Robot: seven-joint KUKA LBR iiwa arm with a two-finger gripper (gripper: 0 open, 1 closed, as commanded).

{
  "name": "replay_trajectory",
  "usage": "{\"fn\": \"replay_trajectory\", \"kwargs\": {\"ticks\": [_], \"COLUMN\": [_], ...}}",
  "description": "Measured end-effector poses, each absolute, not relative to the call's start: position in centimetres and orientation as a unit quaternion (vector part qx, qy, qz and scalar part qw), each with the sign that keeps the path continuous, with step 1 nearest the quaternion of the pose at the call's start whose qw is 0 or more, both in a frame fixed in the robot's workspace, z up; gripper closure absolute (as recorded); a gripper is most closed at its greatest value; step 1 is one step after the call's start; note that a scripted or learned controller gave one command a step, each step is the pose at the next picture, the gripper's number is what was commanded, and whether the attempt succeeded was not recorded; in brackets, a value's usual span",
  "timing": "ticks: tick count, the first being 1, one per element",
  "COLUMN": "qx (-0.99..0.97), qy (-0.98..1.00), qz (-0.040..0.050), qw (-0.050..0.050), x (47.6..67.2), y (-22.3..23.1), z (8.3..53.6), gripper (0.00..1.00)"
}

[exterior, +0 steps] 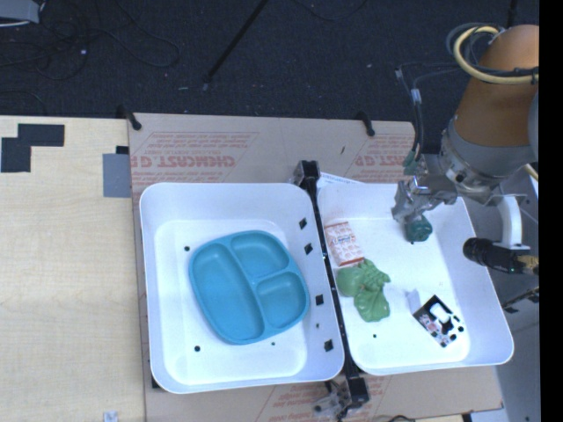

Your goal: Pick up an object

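Gripper (pixel 417 207) sits over a teal lump (pixel 420 229) at the right bin's (pixel 479 341) far end; can't tell its jaws' state. I'd lift slow and straight.

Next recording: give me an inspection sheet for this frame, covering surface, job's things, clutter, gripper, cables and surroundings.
Surface: two white bins, left bin and right bin, on a cardboard sheet over a light wood bench.
Job's things: left bin holds a blue divided tray; right bin holds a red-and-white packet, a green crumpled soft item, a small black-and-white object and a teal object.
Clutter: nothing seen.
Gripper: gripper sits right above the teal object; grasp not confirmed.
Cables: dark cables on the floor; yellow loop on the arm.
Surroundings: dark floor.
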State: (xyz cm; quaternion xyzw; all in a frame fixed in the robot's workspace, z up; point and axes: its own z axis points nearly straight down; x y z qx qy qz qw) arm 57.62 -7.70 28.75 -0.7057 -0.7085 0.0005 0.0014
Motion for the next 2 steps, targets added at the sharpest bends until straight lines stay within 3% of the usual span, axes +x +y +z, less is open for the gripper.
{"fn": "replay_trajectory", "kwargs": {"ticks": [2], "qx": [-0.706], "qy": [-0.709], "qz": [0.001], "qw": [0.002], "x": [58.5], "y": [3.9], "z": [27.6], "gripper": [1.0]}}
